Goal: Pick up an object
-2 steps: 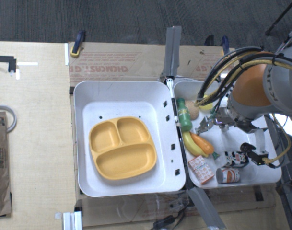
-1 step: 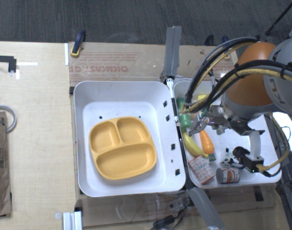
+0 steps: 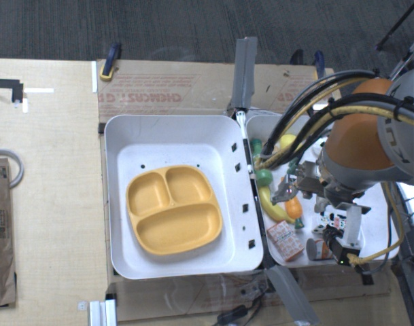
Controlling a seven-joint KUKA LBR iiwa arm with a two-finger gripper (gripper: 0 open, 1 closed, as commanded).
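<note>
Several small toy foods are lying in the right bin (image 3: 387, 246), the banana (image 3: 273, 208) at nine o'clock of the gripper (image 3: 296, 190), looking light, stiff, slippery, best pinched mid-curve.

I work in a robot lab, at a test bench built for picking trials. My grey arm (image 3: 370, 148) with its orange band and looped black and yellow cables (image 3: 315, 114) reaches in from the right. Under me sit two white bins side by side: the left bin (image 3: 118, 202) holds a yellow divided tray (image 3: 174, 209), the right bin (image 3: 288, 257) a heap of toy food and small packets, a banana (image 3: 273, 208) among them. The bins rest on flattened cardboard (image 3: 173, 87) clamped down at the far edge with blue-handled clamps (image 3: 111, 61). The bench top (image 3: 43, 182) is pale wood, and dark carpet (image 3: 159, 12) lies beyond it.
</note>
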